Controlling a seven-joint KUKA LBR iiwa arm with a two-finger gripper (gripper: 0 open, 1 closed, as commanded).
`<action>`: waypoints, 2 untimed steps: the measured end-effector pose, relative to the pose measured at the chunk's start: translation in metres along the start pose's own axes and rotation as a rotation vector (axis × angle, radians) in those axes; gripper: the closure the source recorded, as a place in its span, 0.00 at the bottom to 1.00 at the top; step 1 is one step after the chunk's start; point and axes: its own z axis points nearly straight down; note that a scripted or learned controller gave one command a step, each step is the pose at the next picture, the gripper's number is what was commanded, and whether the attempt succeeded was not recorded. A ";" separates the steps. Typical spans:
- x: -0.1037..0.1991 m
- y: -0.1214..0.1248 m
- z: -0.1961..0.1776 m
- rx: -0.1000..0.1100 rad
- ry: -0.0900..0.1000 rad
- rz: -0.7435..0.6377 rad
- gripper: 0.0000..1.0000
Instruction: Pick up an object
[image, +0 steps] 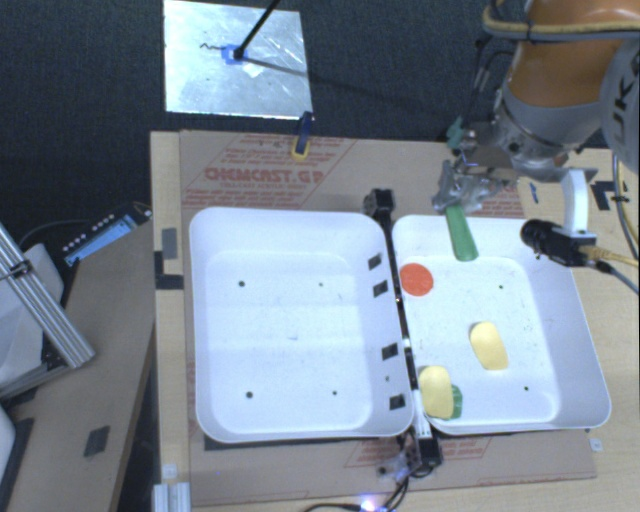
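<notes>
- Yellow piece (435, 391) on a green one (455, 402), right bin (560, 300) front-left corner.
- Yellow oval (488, 345), orange disc (416, 280) farther back.
- Gripper (459, 207) clamped on green stick (461, 234).

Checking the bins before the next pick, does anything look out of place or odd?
One thing: the green stick hangs tilted from the gripper over the right bin's far rim. The orange disc and the yellow pieces lie loose inside it.
</notes>
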 end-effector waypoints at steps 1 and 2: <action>0.079 0.010 0.082 0.000 0.000 -0.003 1.00; -0.037 0.002 -0.017 -0.019 -0.007 0.018 1.00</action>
